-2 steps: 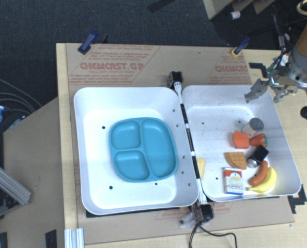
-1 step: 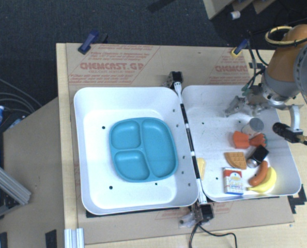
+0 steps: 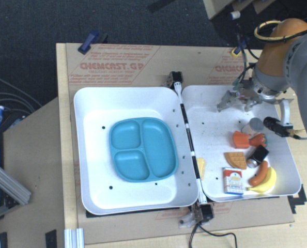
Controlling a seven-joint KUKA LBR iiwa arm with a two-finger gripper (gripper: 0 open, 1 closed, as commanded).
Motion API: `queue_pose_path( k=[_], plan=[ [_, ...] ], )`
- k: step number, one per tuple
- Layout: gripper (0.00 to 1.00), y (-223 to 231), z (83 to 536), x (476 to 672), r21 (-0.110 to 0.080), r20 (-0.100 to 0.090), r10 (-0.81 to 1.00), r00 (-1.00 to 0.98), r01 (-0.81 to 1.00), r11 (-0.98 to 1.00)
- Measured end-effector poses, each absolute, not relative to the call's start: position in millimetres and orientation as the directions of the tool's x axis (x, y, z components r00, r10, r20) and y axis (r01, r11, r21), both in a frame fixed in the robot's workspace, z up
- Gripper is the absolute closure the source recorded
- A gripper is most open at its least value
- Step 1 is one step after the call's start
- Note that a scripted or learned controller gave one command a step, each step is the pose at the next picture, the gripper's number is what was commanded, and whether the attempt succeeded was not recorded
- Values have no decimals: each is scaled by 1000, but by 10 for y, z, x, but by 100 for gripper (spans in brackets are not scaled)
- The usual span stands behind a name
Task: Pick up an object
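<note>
My gripper (image 3: 235,104) hangs over the far part of the right bin (image 3: 210,133), open, its two grey fingers spread with nothing between them. The objects lie nearer the front right of that bin: an orange-red block (image 3: 241,139) beside a small red piece (image 3: 258,139), a grey disc (image 3: 255,124), a tan waffle piece (image 3: 236,159), a black cylinder (image 3: 257,154), a brown sausage (image 3: 259,174), a yellow banana (image 3: 267,183) and a red, white and blue box (image 3: 233,182). The gripper stands apart from all of them, to their far left.
The left bin (image 3: 91,138) holds a blue divided plate (image 3: 142,149). A yellow scrap (image 3: 200,166) lies by the black divider between the bins. A blue clip (image 3: 88,42) rests at the bench's far left edge. Cables run at the left.
</note>
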State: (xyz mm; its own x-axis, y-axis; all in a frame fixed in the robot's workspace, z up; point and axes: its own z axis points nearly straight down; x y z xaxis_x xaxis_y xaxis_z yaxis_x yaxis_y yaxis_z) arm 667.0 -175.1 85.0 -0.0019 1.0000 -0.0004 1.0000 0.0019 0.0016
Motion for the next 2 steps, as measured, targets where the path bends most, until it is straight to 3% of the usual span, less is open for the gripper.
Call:
queue_pose_path(
  k=[1, 2],
  plan=[
    [100, -1754, 958, 6676, 3, -3, 1000, -2, 1000, 2],
    [0, -1752, 956, 6675, 3, -2, 1000, -3, 1000, 3]
  ],
)
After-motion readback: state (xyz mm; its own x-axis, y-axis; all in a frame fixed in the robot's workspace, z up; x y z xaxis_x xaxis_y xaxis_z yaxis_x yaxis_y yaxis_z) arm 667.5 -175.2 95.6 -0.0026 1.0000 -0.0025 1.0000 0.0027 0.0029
